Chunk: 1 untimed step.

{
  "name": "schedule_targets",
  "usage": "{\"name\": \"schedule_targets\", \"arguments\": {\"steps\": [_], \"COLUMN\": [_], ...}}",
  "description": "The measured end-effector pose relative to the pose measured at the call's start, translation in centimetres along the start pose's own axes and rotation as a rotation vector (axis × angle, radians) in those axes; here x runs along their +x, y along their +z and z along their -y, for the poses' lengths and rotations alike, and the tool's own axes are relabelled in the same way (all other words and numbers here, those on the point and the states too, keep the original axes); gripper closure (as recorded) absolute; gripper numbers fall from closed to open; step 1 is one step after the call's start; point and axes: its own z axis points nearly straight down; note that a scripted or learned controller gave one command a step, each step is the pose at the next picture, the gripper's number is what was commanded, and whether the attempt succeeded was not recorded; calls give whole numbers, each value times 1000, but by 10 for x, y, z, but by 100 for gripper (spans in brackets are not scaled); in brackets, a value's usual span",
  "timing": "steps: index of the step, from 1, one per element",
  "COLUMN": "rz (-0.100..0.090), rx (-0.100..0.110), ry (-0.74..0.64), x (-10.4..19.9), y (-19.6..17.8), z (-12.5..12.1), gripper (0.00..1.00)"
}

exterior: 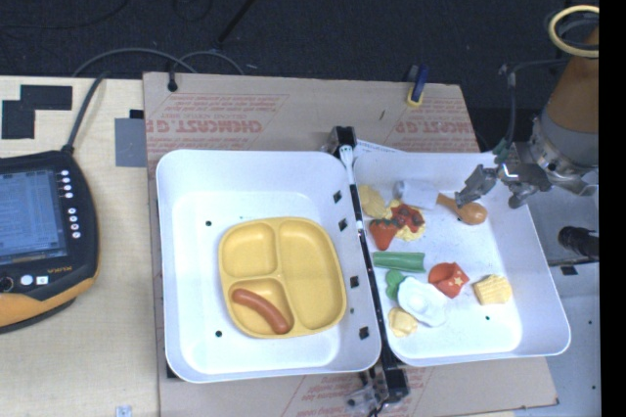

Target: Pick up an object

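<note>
Over the right bin (543, 307) we see the gripper (476, 195) hanging at the upper right part; whether its fingers are spread or closed we cannot tell. Just beneath it lies one small orange-brown piece (464, 208), its long axis running left to right with the rounder end to the right. Around it crowd one red-and-yellow cluster (396, 221), one green bean (399, 260), one red strawberry (449, 278) and one yellow corn (492, 289). Across in the left bin (186, 209) sits one yellow tray (284, 273) bearing one sausage (261, 308).
</note>
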Motion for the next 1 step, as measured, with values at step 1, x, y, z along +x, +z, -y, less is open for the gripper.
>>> {"name": "schedule_targets", "arguments": {"steps": [1], "rz": [-1], "rx": [1], "ry": [0], "x": [-1], "y": [-10], "z": [0], "gripper": [100]}}
